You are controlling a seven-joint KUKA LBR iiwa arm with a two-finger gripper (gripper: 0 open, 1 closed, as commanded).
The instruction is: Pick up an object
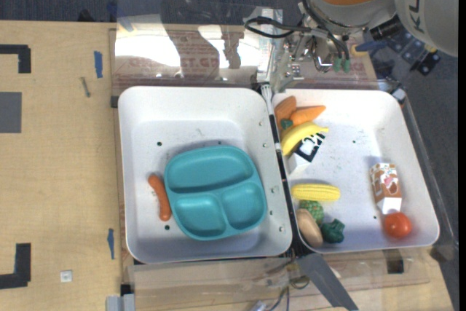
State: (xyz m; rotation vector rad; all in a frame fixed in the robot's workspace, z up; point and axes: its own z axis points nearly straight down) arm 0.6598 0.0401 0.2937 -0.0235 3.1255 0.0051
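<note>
The right bin point(357, 124) holds several toy foods: two orange carrots point(307, 113), a yellow banana point(298, 136) with a black-and-white card point(312, 150) beside it, a corn cob point(315, 191), a beige potato point(309, 229), green broccoli point(333, 230), a red tomato point(397, 225) and a red-and-white packet point(384, 184). My gripper point(312, 59) hangs high over the back edge of the right bin, above and behind the carrots. Its fingers stand open with nothing between them.
The left bin point(145, 120) holds a teal divided plate point(215, 191) and an orange-red sausage point(160, 197) at its left side. A ridge point(275, 156) separates the two bins. A clear plastic sheet point(189, 47) lies behind the left bin.
</note>
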